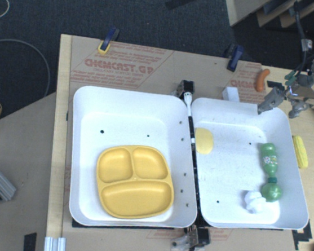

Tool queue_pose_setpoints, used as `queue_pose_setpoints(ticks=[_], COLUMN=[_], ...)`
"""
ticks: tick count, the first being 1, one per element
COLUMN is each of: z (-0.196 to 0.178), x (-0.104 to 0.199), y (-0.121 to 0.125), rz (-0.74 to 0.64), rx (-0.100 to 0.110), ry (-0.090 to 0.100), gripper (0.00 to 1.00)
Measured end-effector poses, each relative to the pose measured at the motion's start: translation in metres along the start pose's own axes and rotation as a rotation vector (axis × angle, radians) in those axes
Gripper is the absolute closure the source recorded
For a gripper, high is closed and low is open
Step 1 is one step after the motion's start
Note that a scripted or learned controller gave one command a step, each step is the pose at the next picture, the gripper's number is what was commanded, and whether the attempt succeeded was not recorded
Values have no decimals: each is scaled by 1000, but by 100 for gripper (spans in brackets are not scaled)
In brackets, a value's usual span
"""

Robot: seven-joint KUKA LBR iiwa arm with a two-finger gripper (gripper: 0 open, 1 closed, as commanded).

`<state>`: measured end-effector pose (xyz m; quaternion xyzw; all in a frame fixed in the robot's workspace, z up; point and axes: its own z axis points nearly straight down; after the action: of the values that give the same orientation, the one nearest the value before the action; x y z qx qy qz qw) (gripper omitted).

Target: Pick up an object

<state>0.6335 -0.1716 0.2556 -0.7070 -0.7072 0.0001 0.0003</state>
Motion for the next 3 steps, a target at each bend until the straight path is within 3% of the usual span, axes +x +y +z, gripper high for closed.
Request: queue_pose_setpoints(ticks=[1, 2, 3], z=[-165, -106, -119], x=[8, 155, 146], y=[-48, -84, -82], rz=[-1, -15, -1], rx=[-22, 7, -3], ry=[-6, 5, -1], gripper=[0, 0, 100])
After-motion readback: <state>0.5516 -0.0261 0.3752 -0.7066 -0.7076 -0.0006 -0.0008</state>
